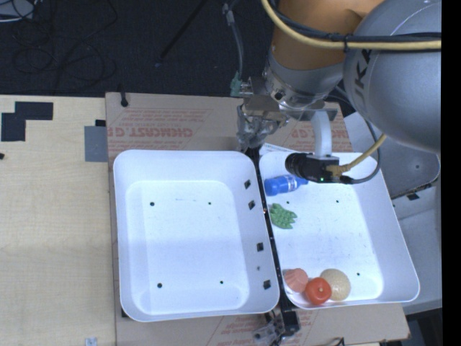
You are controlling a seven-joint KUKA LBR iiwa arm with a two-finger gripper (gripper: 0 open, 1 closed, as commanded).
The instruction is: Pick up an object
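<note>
camera view | bins: 2, left bin (pixel 137 193), right bin (pixel 374 222) | right bin holds 5 things: 1 blue bottle (pixel 280 185) near top-left corner, 1 green leafy piece (pixel 282 215) just below it, 1 pink piece (pixel 294 278), 1 red ball (pixel 318 290), 1 tan ball (pixel 336 283) clustered at bottom edge | gripper (pixel 253 134) above the bins' top divider; fingers' spread: cannot tell, nothing seen held

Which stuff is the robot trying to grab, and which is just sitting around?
For the job: blue bottle, green leafy toy, red tomato, beige ball, pink piece, gripper.
Just there: left bin, cardboard sheet.
</note>
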